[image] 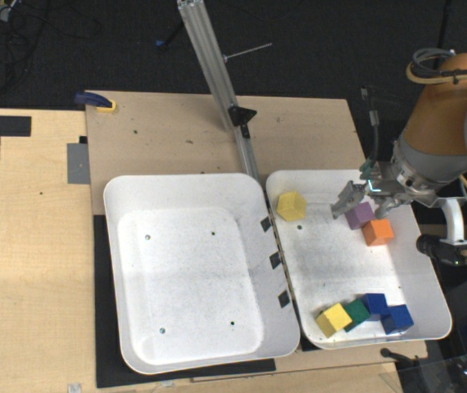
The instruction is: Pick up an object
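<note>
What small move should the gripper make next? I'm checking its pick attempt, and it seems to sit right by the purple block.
Probably a short descent onto the purple block, then a close. The gripper sits at that block's upper edge in the right bin, with the orange block touching alongside, so centring first may help.

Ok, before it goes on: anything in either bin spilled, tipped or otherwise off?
Nothing stands out. All blocks lie inside the right bin: yellow block near its upper left, purple block and orange block beside the gripper, and a yellow, green and blue cluster along the near edge.
</note>
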